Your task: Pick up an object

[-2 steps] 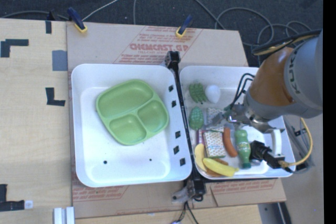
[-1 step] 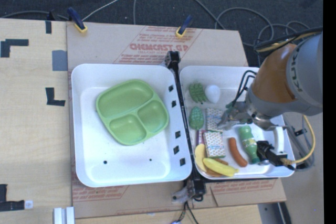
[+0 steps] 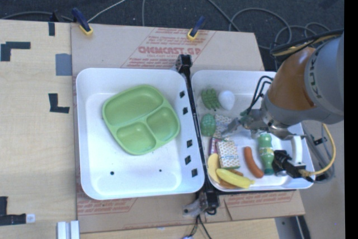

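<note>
The right bin (image 3: 246, 76) holds several small objects. At its far left lie a dark green ridged piece (image 3: 210, 99) and a white ball (image 3: 226, 99). Below them sit a second green piece (image 3: 207, 125), a speckled square packet (image 3: 228, 154) and a yellow banana (image 3: 230, 176). A red sausage (image 3: 253, 162) and a green bottle (image 3: 265, 149) lie toward the front right. My gripper (image 3: 234, 127) reaches in from the right, low over the bin's middle, between the white ball and the packet. Nothing visibly sits in its grasp.
The left bin (image 3: 89, 137) carries a light green divided plate (image 3: 141, 118). A black divider (image 3: 189, 115) separates the bins. The arm's orange band (image 3: 291, 84) and grey body overhang the right bin's right side. Cables trail over the dark floor behind the cardboard.
</note>
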`<state>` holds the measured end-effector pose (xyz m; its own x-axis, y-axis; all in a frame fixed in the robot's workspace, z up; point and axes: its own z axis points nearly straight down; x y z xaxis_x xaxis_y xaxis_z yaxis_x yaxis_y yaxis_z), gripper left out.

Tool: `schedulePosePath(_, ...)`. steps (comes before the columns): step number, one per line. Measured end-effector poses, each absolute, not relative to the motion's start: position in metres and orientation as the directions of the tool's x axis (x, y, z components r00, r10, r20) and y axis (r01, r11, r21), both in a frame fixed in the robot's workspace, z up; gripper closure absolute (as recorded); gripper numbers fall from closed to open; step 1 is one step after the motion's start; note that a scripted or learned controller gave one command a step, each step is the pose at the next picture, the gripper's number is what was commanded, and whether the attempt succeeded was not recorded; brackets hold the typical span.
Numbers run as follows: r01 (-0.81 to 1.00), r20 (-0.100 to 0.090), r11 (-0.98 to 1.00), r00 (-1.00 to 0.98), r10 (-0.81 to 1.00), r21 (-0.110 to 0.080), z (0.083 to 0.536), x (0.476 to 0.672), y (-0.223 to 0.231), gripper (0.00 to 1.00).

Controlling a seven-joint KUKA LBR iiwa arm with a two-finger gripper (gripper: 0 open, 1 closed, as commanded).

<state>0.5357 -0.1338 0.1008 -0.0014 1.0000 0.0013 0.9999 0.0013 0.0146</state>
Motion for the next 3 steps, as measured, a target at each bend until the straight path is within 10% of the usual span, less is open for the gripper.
schedulePosePath(1,1.0,-0.004,-0.001,0.001,1.0,0.007,0.087,0.487,-0.176,0.0)
schedulePosePath(2,1.0,-0.006,-0.001,0.001,1.0,0.008,0.097,0.487,-0.176,1.0)
schedulePosePath(3,1.0,0.0,0.002,-0.002,1.0,0.0,0.17,0.548,-0.128,1.0)
